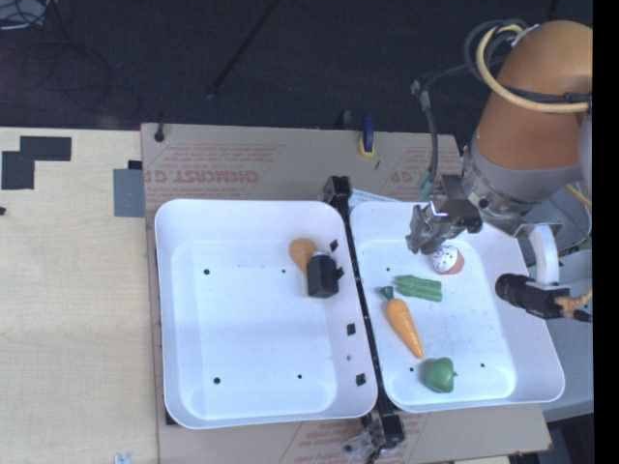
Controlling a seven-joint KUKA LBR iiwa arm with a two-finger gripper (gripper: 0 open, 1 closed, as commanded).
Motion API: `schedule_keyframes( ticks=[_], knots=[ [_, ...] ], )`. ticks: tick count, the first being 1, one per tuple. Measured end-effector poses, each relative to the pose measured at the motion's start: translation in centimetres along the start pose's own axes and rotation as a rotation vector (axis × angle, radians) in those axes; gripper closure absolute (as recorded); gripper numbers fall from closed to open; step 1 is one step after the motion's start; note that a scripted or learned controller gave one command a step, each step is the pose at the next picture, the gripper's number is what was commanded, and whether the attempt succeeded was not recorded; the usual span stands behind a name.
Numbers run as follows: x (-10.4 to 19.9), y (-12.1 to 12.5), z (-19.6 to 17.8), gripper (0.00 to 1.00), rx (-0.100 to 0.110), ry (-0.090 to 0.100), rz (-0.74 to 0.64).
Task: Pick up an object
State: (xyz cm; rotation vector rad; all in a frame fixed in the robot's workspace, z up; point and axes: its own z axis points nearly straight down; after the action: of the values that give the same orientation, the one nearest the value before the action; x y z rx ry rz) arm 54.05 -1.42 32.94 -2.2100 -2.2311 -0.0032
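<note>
Gripper [428,232] hangs over back of right white bin [503,370]; finger spread cannot be told. Small white speckled ball [447,258] lies just beside it, toward the front-right. Nearby: green oblong vegetable [418,287], orange carrot [403,326] lying diagonally, green pepper [439,375]. Left white bin [242,394] holds orange rounded piece [302,251] touching black block [322,277].

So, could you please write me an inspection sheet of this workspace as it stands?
Surface: bench bears left bin and right bin, side by side.
Job's things: left bin holds orange piece touching black object; right bin holds green vegetable, carrot, green pepper, white speckled object.
Clutter: nothing seen.
Grippers: gripper over right bin beside the speckled object; finger state unclear.
Cables: yellow cable loops at the arm; dark cables behind the bench.
Surroundings: cardboard sheet under the bins.
</note>
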Motion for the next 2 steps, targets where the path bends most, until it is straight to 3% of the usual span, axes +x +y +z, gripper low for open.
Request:
schedule_keyframes(
  ticks=[1, 2],
  knots=[
    [8.3, -5.0, -6.9, 1.00, -0.002, 0.001, -0.002],
    [12.3, -1.2, -8.2, 1.00, 0.001, -0.002, 0.005]
  ],
)
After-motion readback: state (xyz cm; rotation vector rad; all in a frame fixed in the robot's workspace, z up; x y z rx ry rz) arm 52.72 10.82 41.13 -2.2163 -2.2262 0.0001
